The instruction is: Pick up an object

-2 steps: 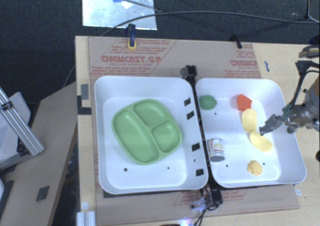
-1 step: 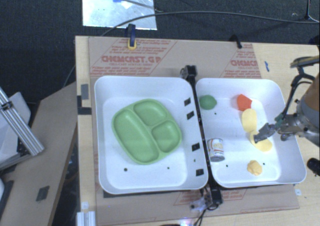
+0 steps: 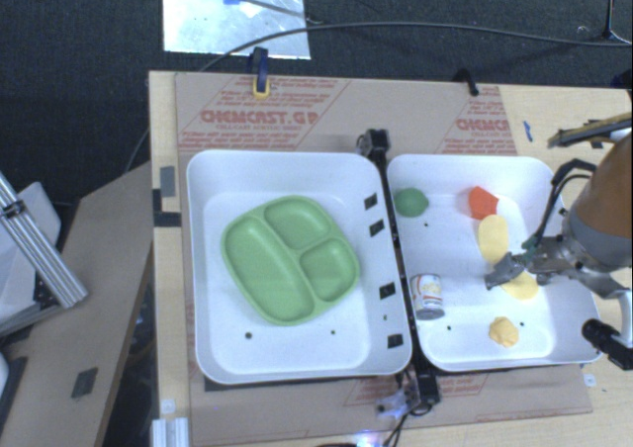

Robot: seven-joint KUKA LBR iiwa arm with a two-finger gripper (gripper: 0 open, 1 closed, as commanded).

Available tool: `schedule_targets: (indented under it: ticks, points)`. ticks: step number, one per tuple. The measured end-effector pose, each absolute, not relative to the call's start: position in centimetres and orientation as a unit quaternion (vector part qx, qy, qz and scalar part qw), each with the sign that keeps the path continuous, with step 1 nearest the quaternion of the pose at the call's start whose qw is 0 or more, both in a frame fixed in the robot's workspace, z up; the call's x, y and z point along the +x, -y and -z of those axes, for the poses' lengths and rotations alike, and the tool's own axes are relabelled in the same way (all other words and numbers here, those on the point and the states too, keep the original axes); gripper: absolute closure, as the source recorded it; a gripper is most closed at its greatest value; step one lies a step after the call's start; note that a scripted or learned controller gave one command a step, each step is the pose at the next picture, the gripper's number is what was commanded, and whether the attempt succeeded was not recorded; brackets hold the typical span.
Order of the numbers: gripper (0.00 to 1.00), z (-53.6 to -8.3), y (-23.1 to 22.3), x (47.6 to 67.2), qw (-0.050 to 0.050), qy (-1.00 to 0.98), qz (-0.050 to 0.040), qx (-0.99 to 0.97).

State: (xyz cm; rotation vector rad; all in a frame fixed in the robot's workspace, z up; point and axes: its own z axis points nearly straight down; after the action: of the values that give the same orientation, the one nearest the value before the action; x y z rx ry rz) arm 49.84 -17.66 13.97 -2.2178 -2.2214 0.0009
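The right bin holds several small objects. A green ball lies at its far left, and an orange-red piece sits near the back. A pale yellow oblong lies just in front of that piece. A small can rests by the left wall, and a yellow lump sits near the front. My gripper reaches in from the right, low over another yellow piece that it partly hides. Nothing shows as lifted.
The left bin carries a green divided plate. The bins' shared wall runs between them with black clips along it. The grey arm covers the right bin's right side. Cables cross the dark floor behind the bench.
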Motion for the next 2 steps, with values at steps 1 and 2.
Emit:
schedule_targets:
  ticks: [1, 2]
  points:
    - [0.00, -8.8, 17.6, 49.9, 0.001, 0.708, 0.0000, -0.707]
    - [1.00, -10.0, 17.7, 50.0, -0.001, 0.707, 0.0005, -0.707]
